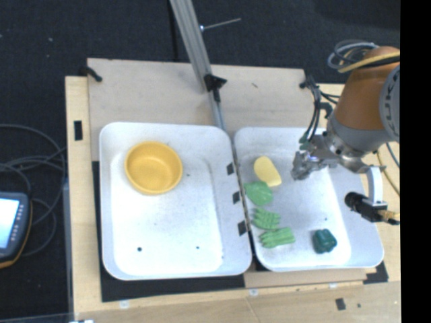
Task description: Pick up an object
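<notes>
My gripper [301, 167] hangs over the right bin [296, 210], just right of a yellow oblong object [267, 171] and apart from it. Nothing shows between its fingers. Below the yellow piece lies a rounded green object [258, 194], then a light green ridged toy [267, 217] and another light green ridged toy [277, 237] near the bin's left side. A dark green block [324, 241] rests near the bin's front right corner. A yellow bowl [154, 167] sits in the left bin [168, 247].
A slanted metal pole [195, 46] rises from behind the bins. A black bracket with cable [367, 207] sticks out at the right bin's right edge. A screen device [12, 224] lies at far left on the dark floor.
</notes>
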Available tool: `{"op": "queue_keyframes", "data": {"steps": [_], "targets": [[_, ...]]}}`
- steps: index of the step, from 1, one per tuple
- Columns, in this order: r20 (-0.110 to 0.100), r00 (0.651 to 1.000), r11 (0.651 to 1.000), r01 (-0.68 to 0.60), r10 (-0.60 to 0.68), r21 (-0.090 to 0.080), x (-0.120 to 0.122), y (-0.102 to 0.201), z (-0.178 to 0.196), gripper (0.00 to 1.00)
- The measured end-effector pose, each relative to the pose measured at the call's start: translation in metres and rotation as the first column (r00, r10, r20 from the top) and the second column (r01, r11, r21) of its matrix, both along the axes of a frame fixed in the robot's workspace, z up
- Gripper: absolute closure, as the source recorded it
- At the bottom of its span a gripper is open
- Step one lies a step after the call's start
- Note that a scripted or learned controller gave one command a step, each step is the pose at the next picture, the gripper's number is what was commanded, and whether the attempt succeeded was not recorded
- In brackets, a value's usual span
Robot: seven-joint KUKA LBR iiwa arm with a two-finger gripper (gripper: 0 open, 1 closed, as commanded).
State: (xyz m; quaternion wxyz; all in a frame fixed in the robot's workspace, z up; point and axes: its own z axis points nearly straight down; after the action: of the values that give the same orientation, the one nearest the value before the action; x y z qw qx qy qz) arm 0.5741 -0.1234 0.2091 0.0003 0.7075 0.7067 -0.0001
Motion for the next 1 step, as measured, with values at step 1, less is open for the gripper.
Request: {"op": "queue_keyframes", "data": {"steps": [1], "targets": [[0.002,1.000,1.000,-0.005,0.005,0.002,0.0059,0.0527,0.0148,1.00]]}}
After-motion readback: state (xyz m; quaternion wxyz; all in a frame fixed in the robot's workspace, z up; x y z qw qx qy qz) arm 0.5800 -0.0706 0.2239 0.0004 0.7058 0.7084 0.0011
